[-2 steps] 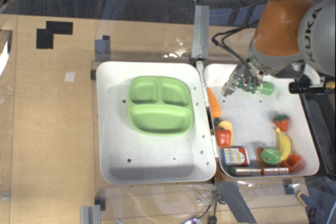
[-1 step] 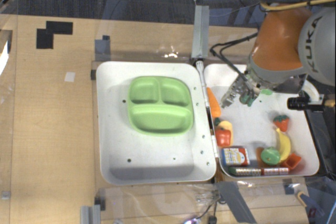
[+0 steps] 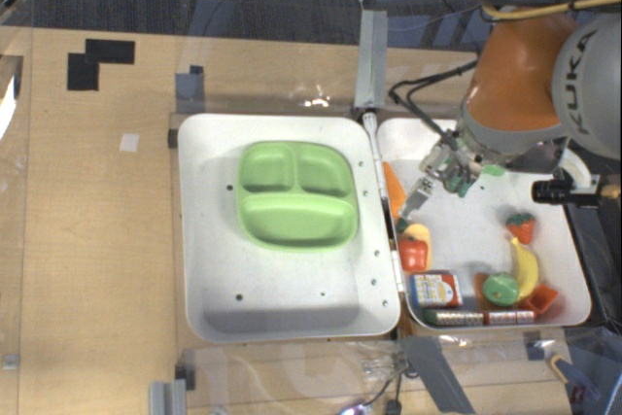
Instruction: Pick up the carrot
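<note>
The left bin (image 3: 209, 306) holds a green tray (image 3: 295, 193) with three parts. The right bin (image 3: 579, 301) holds the carrot (image 3: 393, 189), lying along its left wall. Near the front are a red pepper (image 3: 414, 253), a banana (image 3: 526, 265), a strawberry (image 3: 522, 226) and a small box (image 3: 434, 289). The gripper (image 3: 424, 193) hangs just right of the carrot with nothing in it; how wide it is I cannot tell. The bench (image 3: 87, 238) is light wood.
</note>
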`<state>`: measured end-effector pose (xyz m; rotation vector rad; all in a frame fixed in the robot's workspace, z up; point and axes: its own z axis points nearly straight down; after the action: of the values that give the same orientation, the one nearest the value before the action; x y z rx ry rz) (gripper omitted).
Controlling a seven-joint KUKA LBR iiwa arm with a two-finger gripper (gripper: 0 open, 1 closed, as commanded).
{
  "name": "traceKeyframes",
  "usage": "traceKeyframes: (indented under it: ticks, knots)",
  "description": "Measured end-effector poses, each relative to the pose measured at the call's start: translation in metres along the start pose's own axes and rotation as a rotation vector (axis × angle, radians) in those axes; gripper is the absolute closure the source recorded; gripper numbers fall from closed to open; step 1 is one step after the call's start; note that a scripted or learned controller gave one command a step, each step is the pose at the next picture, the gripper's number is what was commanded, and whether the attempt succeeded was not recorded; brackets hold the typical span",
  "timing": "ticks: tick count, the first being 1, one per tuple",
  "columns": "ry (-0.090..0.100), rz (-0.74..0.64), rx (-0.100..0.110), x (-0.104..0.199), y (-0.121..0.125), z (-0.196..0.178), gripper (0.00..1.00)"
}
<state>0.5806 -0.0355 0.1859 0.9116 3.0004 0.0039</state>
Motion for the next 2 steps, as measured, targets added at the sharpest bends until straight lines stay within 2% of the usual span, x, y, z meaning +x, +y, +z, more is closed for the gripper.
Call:
traceKeyframes:
  ticks: [1,2]
  knots:
    - [-0.002,0.001,-0.001,-0.016,-0.002,0.000,0.00]
    - [-0.001,-0.271,0.000,-0.040,-0.030,0.065,0.00]
